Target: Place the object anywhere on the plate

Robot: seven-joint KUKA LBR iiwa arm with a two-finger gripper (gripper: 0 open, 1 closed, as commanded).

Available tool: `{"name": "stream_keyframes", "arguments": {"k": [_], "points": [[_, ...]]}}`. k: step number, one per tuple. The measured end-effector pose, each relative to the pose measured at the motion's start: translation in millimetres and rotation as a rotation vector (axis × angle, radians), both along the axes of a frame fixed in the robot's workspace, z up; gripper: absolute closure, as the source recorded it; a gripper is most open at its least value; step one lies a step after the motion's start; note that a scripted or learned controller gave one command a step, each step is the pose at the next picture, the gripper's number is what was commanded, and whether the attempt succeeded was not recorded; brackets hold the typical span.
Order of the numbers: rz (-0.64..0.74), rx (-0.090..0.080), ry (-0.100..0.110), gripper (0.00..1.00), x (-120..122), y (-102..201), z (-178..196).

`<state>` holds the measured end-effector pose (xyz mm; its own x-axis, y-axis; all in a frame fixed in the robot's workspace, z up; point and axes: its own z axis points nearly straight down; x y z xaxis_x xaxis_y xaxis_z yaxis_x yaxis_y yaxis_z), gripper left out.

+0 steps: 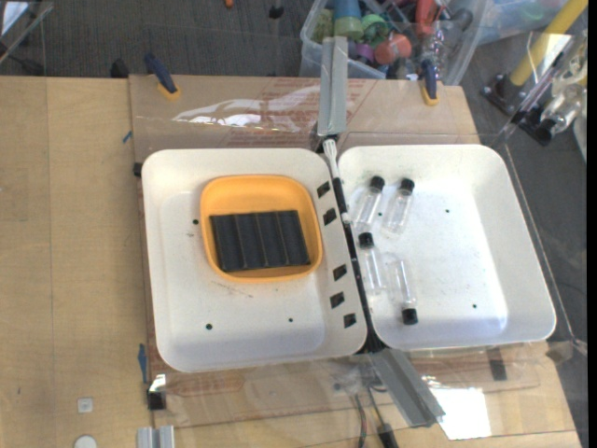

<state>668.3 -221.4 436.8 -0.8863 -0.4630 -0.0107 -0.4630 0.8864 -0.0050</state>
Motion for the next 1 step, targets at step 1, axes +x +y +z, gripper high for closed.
{"name": "stream_keyframes", "arguments": {"k": [1], "points": [[0.361, -0.003, 0.0, 1.0, -0.1, -0.1, 0.0]]}}
